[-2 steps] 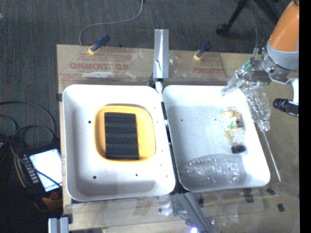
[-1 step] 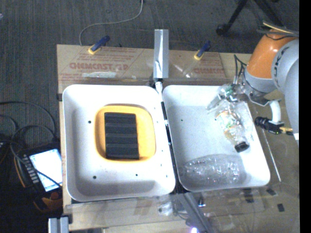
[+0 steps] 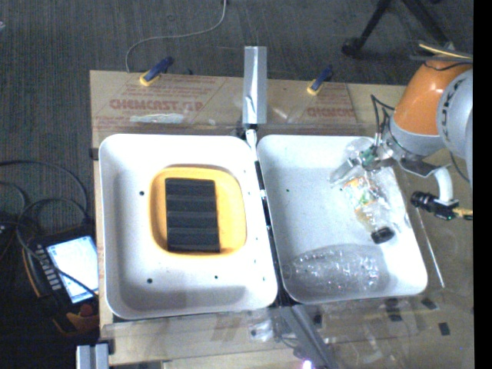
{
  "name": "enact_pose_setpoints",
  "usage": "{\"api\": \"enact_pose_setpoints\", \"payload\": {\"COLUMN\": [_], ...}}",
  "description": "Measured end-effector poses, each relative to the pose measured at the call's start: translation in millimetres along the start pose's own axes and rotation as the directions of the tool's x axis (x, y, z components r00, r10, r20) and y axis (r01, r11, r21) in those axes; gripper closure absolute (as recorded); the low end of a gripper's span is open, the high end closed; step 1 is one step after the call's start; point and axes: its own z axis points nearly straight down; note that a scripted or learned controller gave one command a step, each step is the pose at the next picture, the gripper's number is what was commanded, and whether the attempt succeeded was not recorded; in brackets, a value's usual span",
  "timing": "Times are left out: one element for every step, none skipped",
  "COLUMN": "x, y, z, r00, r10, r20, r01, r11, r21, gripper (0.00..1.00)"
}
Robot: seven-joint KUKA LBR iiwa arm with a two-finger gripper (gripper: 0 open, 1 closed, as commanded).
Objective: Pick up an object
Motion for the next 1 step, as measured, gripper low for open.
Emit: {"api": "enact_pose_setpoints", "payload": {"x": [-6.6], "y": [10.3], "z": [1.5], "r00": [0.99], "r10": [-0.143], "r20": [-0.007], "r01": [0.143], "r11": [0.99], "r21": [0.015], "gripper": [0.0]}}
